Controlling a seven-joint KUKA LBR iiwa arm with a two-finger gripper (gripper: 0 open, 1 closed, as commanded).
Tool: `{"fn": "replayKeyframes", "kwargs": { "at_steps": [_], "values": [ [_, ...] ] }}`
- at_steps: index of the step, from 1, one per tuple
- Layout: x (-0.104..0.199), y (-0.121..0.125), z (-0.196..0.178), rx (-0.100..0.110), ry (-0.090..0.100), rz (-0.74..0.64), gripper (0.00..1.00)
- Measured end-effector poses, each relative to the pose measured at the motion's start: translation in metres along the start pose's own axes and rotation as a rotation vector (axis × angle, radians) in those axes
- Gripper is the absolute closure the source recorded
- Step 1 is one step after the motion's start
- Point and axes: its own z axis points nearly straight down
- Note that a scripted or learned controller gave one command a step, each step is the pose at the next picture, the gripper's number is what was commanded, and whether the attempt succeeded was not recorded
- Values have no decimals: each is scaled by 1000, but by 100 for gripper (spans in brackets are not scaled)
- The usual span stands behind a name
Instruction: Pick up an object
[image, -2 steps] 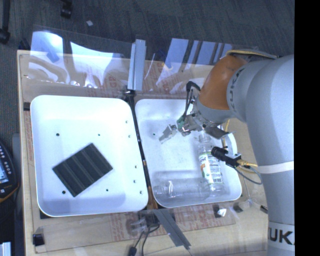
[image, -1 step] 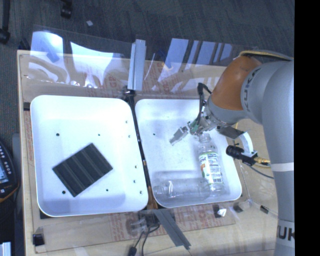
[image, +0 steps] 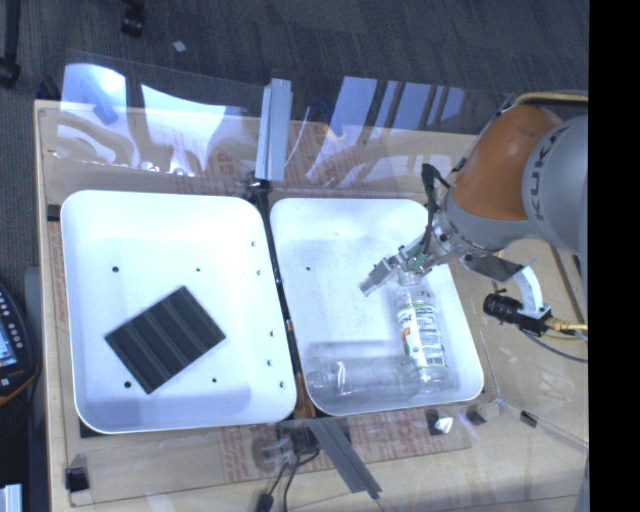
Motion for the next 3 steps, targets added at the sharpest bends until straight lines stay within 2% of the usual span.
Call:
{"fn": "replayKeyframes", "kwargs": {
  "at_steps": [1,2,3],
  "values": [
    [11,-25,-49,-1,-1,-34,0],
    [11,-25,-49,-1,-1,-34,0],
    [5,-9,12,3,3,-49,0]
  ]
}}
